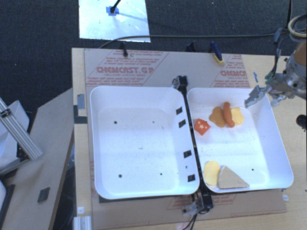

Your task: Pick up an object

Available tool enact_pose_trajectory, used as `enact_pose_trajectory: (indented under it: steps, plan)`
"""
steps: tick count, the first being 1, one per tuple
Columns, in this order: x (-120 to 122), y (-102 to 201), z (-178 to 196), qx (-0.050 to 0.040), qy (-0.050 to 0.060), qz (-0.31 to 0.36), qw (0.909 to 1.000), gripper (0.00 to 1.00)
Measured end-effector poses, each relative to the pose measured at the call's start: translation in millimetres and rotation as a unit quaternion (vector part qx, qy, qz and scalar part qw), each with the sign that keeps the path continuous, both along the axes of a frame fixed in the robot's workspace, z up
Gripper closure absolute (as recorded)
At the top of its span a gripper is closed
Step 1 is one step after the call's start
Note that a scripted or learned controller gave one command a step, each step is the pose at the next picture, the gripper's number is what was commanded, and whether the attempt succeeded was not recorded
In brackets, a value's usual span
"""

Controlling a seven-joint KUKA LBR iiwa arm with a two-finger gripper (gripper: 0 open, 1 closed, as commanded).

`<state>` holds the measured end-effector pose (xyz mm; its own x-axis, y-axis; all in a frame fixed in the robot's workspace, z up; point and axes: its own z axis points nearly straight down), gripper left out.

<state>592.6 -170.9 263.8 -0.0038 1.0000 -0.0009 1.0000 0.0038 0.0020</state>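
Observation:
The right bin point(268, 143) holds several small items. A red cube point(201, 126) lies near the divider. Beside it sit a tan lump point(217, 117), an orange-red sausage point(229, 114) and a yellow piece point(237, 116), bunched together. At the front lie a pale yellow blob point(211, 172) and a tan wedge point(232, 178), touching. My gripper point(264, 100) hangs above the bin's far right corner, right of the sausage group. It is open, and nothing is between its fingers.
The left bin point(139, 143) adjoins the right one along a black-clipped seam point(188, 128). A blue clamp point(217, 52) sits at the board's back edge. A shiny metal plate point(114, 12) lies behind the bench, and an aluminium bar point(19, 135) at the left.

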Motion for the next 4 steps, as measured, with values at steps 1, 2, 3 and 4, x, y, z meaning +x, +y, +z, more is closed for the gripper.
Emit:
enact_pose_trajectory:
  steps: [1,2,3,4]
  plan:
    - [6.4,25.3,-183.6,0.001,0.001,0.001,1.0,0.0]
    - [67.0,-14.3,-178.0,-0.001,0.0,0.001,1.0,0.0]
    - [73.4,8.2,-178.0,-0.0005,0.003,0.0,1.0,0.0]
    - [74.7,24.2,-178.0,-0.0013,0.005,0.0,1.0,0.0]
